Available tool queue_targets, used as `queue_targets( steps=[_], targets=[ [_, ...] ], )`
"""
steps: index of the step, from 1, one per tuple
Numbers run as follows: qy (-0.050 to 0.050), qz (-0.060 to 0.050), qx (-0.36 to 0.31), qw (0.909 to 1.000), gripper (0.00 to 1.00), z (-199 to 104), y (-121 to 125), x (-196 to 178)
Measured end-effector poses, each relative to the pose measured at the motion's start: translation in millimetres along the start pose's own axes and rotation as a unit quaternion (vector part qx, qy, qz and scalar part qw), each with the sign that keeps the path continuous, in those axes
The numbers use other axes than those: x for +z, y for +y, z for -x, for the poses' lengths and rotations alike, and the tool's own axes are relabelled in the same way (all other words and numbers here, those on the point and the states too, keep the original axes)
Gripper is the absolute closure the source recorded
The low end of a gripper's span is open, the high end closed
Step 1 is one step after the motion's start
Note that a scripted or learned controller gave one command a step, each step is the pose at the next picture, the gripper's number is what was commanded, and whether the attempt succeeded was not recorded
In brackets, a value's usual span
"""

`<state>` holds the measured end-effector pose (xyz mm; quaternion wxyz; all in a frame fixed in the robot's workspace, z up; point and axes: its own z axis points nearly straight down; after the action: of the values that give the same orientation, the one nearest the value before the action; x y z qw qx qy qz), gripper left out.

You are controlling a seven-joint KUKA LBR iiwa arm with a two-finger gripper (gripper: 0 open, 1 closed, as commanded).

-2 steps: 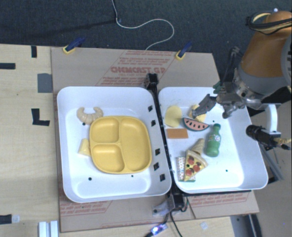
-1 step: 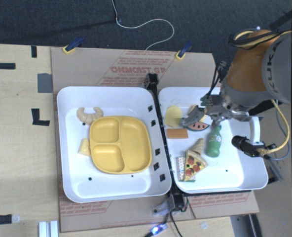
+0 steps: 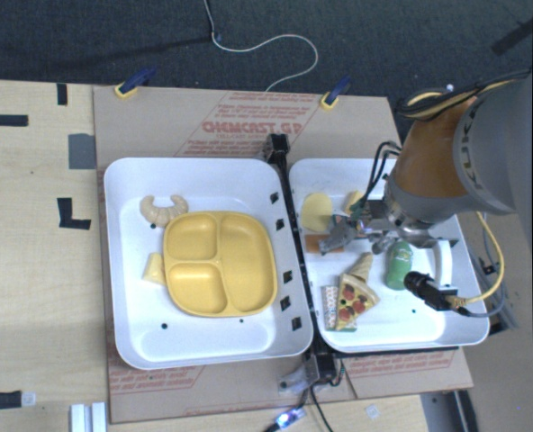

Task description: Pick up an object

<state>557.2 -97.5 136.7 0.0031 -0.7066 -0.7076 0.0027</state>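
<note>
In the right bin [image 3: 447, 331] several small things lie close together under the arm's wrist: a pale yellow rounded piece [image 3: 317, 210] near the bin's left wall, a slice of toy pizza [image 3: 355, 295] with a tan crust tip and red and green toppings lying toward the near edge, and a small green bottle-like object [image 3: 398, 267] just beside the pizza's tip. An orange-brown sliver [image 3: 313, 242] shows below the yellow piece, too small to name with any confidence. The gripper [image 3: 343, 235] reaches leftward from the wrist and sits low among these things, between the yellow piece and the pizza slice, its dark grey metal parts blurred together; how wide the claw stands, and whether anything is in it, cannot be told from this slant. Above it the arm [image 3: 456, 165] fills the bin's far right side, grey with an orange band, with yellow and black cables looped round it. In the left bin [image 3: 131, 331] a yellow divided plate [image 3: 220, 263] with three compartments lies near the middle, a tan curved piece [image 3: 163, 209] just beyond its far left corner, and a pale yellow wedge [image 3: 153, 267] touching its left edge. Both bins rest on a cardboard sheet [image 3: 239, 120] with red printing.
</note>
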Motion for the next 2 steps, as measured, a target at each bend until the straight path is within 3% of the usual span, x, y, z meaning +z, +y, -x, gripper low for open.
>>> queue_targets(
  steps=[1,2],
  targets=[
    [-0.001,0.005,-0.001,1.0000,0.00,-1,2,51],
    [0.000,0.003,-0.001,1.0000,1.00,-1,0,41]
  ],
)
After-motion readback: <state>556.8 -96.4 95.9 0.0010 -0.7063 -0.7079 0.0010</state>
